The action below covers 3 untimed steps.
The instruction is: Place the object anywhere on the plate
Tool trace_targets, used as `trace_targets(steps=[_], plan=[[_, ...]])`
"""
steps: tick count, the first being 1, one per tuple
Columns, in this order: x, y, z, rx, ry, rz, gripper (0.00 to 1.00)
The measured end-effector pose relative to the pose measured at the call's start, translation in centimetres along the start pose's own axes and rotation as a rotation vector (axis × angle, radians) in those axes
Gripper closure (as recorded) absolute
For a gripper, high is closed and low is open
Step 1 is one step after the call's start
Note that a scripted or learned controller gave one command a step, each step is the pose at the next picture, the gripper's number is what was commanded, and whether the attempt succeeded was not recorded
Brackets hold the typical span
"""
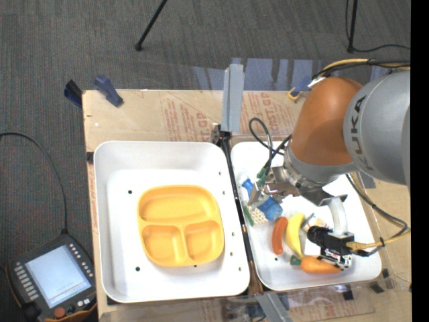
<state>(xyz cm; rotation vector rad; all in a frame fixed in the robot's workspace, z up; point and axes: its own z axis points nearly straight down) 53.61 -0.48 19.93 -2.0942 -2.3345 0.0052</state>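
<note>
The pincer hangs low over the right bin, close to that bin's left wall — the ridge where the two bins meet sits just to its left. Whether it is released or clenched I cannot tell; wrist and cables hide the tips. Right under and beside it lies a blue object, touching or nearly so. Down and to the right of the pincer are a red sausage, a banana and a carrot, packed close together. Well to the left, across the ridge, the yellow plate sits mid-bin in the left bin — bare white floor all round it.
</note>
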Motion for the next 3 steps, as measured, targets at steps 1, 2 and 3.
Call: trace_targets(steps=[1,2,3], plan=[[5.5,3.4,1.5,0.001,-0.001,0.043,1.0],[14.6,4.5,2.9,0.001,-0.002,0.066,1.0],[14.6,4.5,2.9,0.0,-0.002,0.066,0.0]])
